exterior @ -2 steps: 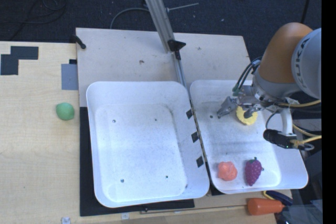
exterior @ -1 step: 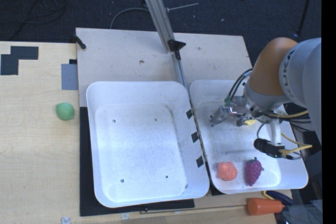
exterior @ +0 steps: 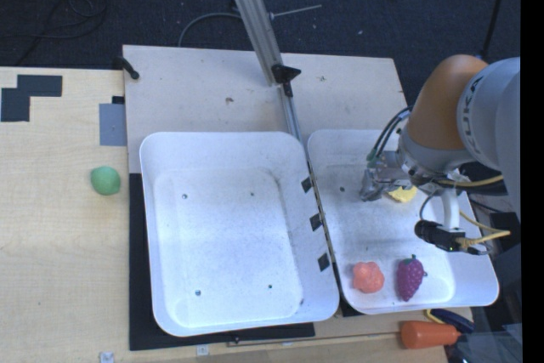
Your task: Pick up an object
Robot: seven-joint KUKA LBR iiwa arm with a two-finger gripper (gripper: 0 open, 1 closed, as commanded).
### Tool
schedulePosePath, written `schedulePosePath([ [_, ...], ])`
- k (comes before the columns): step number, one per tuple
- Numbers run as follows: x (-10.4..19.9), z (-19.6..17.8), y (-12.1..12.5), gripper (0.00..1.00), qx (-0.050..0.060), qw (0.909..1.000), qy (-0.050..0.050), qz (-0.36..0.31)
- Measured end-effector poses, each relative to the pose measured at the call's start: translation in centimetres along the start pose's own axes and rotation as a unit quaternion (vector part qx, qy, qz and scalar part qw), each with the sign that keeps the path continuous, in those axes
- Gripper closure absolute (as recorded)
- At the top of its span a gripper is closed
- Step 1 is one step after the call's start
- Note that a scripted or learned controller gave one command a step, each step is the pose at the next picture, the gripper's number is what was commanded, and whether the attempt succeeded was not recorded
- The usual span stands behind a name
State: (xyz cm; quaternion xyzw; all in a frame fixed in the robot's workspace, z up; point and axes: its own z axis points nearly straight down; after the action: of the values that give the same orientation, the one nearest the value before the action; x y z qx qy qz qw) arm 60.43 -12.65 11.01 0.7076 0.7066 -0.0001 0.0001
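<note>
tool (exterior: 372, 190) mid right bin (exterior: 340, 150) | yellow piece (exterior: 402, 195) beside, contact unclear

Even overhead light, soft shadows, mild blur, white bins slightly washed out

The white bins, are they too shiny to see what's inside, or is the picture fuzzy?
Camera view: the white bins look bright and a bit washed out, yet the orange toy and purple grapes stay easy to see. Camera view: the whole picture is slightly soft, and the gripper beside the yellow piece is too blurry to make out. Camera view: the floor at the top is dark.
</note>
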Motion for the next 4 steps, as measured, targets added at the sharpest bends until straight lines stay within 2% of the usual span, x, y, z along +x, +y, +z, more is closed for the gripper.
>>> schedulePosePath([
  [1,0.1,-5.4,1.1,1.0,-0.002,1.0,0.0,-0.001],
  [3,-0.1,-16.1,0.2,1.0,-0.002,1.0,0.0,0.0],
  [4,4.3,-16.2,-2.1,1.0,0.0,1.0,0.001,-0.002],
])
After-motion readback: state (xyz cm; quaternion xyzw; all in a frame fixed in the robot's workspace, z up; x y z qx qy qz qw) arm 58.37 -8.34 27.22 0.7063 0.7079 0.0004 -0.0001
